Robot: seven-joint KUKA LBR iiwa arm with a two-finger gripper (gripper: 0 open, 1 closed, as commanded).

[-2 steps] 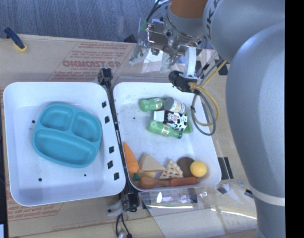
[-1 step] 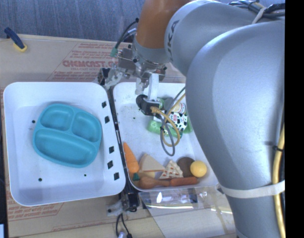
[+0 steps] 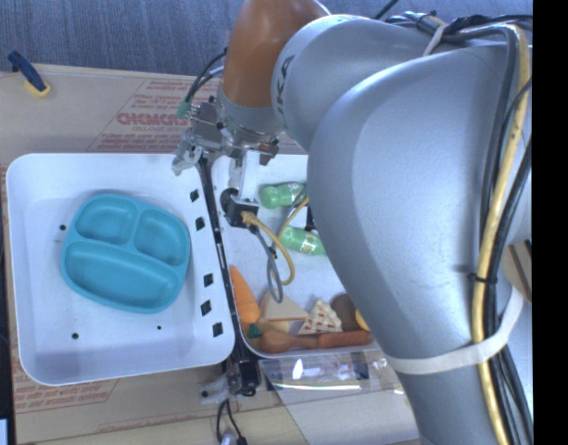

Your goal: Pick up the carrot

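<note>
The carrot (image 3: 244,297) is a short orange piece lying in the right bin, close against the wall between the two bins and pointing towards the front. The gripper (image 3: 230,160) hangs under the orange band at the back of the right bin, just right of the dividing wall. It is well behind the carrot and apart from it, with bare bin floor between them. The large grey arm hides most of the right bin.
A blue divided plate (image 3: 126,253) lies in the left bin (image 3: 33,341). Two green pieces (image 3: 284,195) (image 3: 304,242) lie in the right bin. At its front sit a pale wedge (image 3: 318,318), a long orange-brown piece (image 3: 307,341) and a brown lump (image 3: 343,304).
</note>
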